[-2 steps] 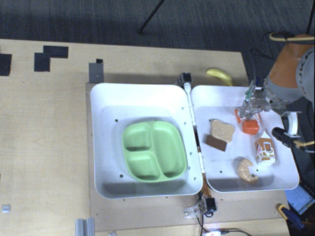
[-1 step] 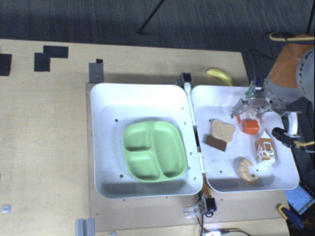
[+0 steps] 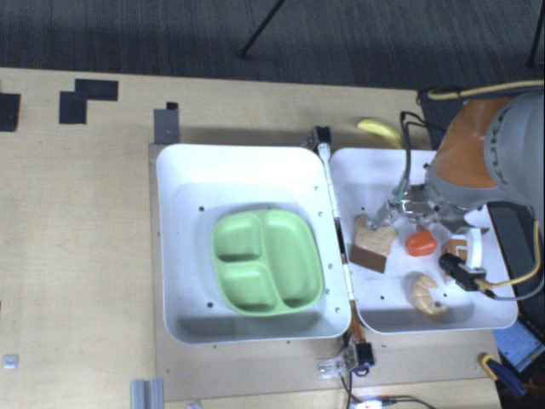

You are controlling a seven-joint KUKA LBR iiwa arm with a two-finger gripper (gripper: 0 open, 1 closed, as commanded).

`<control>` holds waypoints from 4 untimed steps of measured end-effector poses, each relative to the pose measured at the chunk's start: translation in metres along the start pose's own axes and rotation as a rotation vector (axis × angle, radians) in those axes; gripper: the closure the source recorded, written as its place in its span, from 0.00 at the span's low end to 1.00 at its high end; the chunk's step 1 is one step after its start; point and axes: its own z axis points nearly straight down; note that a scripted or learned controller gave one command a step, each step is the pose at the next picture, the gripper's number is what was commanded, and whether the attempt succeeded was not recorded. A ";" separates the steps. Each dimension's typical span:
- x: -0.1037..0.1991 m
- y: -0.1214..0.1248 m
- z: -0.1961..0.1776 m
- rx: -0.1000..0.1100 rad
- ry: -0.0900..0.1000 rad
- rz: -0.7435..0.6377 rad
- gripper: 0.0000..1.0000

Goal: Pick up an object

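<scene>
My gripper hangs low over the right bin, in its upper middle part, and I cannot tell its state from this slanted view. Just below and to the left of it lies a tan and brown block, near the bin's left wall. An orange ball sits just below my gripper, a little to the right, close beside the block. A croissant lies further down. In the left bin rests a green tray.
</scene>
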 end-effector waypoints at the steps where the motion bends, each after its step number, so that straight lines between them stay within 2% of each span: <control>1: 0.001 0.002 -0.012 -0.005 0.001 -0.001 1.00; 2: 0.001 0.002 -0.011 -0.004 0.001 -0.001 0.00; 3: 0.022 -0.044 0.000 -0.002 0.000 0.003 0.00; 4: 0.023 -0.042 -0.012 -0.007 0.001 0.002 1.00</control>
